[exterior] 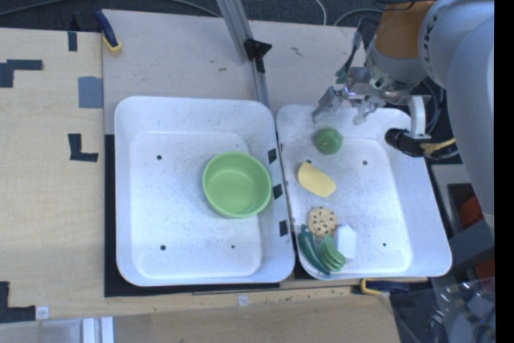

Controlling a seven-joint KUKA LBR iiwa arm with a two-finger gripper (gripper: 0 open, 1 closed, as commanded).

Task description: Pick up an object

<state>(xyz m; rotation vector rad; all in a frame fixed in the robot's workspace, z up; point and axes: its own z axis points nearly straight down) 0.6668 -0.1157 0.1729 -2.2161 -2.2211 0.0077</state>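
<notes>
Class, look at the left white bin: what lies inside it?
Inside the left bin sits one green bowl, upright and showing nothing inside. Whatever bin floor lies beneath the bowl is covered.

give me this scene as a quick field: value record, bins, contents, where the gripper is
left bin: shallow white bin holding a light green round plastic bowl
right bin: shallow white bin holding a small green ball, a yellow oblong piece, a speckled tan cookie, a small white block and a green fork-like piece
gripper: over the right bin's far edge, just above the small green ball, holding nothing
</notes>
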